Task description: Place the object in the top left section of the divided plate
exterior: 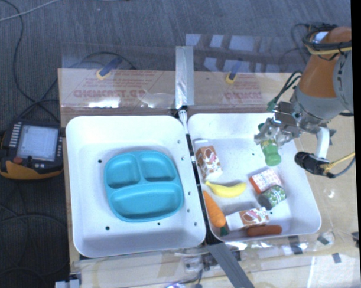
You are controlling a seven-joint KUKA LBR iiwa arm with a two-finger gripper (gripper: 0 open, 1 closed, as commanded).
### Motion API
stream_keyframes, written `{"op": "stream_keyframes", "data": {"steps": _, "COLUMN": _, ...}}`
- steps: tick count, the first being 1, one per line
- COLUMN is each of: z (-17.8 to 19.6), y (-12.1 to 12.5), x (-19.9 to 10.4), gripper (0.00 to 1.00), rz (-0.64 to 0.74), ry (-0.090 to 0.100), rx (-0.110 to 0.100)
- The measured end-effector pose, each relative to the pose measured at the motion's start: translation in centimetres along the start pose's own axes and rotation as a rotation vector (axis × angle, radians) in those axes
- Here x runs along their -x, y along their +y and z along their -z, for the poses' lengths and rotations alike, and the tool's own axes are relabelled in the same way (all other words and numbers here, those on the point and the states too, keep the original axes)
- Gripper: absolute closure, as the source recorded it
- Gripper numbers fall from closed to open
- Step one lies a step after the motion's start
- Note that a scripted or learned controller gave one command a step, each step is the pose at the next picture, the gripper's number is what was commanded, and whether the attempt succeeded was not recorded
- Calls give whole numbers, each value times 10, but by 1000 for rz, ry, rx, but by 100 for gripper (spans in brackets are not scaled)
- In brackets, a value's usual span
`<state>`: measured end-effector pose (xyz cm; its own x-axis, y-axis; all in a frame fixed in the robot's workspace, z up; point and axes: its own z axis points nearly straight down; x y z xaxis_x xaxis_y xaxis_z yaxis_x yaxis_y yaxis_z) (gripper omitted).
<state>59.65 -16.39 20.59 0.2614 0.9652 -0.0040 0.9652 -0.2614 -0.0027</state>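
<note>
Grey carpet all round, cardboard-backed bench at centre, two white bins side by side: left bin (75,173) and right bin (306,195).

Gripper (272,142) up at 1 o'clock in the right bin, pointing down. Green object (272,154), bottle-like and standing near upright, right at the fingertips. Apparently between the fingers, though whether clamped or merely touched: cannot tell. Hard to say if lifted or resting on the bin floor.

Handling, as a judgement: likely a small plastic toy, light, stiff, smooth-sided, so prone to slip or twist. Best taken across the narrow body just below the top, fingers square to it.

Arm (326,76) entering from 3 o'clock, orange band above the wrist, wrist bent downward, cables looping at 4 o'clock of the gripper.

Outward from the gripper: red carton (266,180) and dark green piece (276,195) at 6 o'clock, banana (226,188) at 7 o'clock, milk-type carton (209,161) at 9 o'clock, carrot (215,211) and sausage (264,230) lower still.

Blue divided plate (145,186) in the left bin, well apart at 9 o'clock; top left section (122,171) bare.
</note>
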Motion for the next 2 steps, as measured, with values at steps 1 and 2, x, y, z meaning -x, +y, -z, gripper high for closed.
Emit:
{"op": "stream_keyframes", "data": {"steps": 1, "z": 86, "y": -78, "x": -30, "gripper": 100, "rz": 343, "ry": 2, "rx": 1}}
{"op": "stream_keyframes", "data": {"steps": 2, "z": -23, "y": -111, "x": -83, "gripper": 100, "rz": 333, "ry": 3, "rx": -3}}
